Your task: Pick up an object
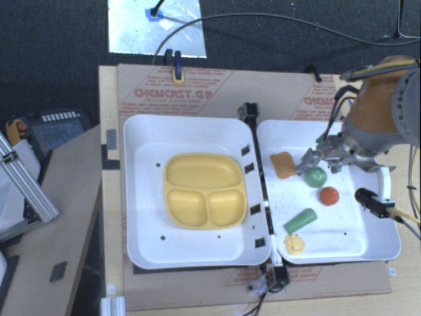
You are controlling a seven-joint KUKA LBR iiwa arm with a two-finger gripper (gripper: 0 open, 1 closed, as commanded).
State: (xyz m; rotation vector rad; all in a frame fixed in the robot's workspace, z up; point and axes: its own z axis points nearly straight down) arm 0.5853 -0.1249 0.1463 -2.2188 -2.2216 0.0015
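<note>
Yellow catches the eye first at the near edge of the right bin [378,245]: a small lumpy yellow piece [294,244] sits close to the front wall, by the divider between the bins. Just behind it lies a green cylinder [300,220], tilted on a diagonal. Farther back and to the right, a small red-orange ball [329,195] rests on the white floor, apart from the cylinder. Just beyond the ball is a green round object [316,176], and the gripper [318,165] sits right down over it, the metal fingers [308,161] splayed to either side of its top. From where I stand it looks as though the fingers are touching the green object, but how wide they are spread, and whether they actually clamp it, I cannot tell; the object seems to rest on the bin floor. To the left of the gripper, an orange flat piece [283,164] lies near the divider, close to one fingertip but not clearly touching it.

In the left bin [141,176], a yellow divided tray [204,189] with three compartments lies in the middle.

Behind the right bin, the grey arm with its orange band [378,104] comes in from the right, leaning over the back of the bin.
</note>
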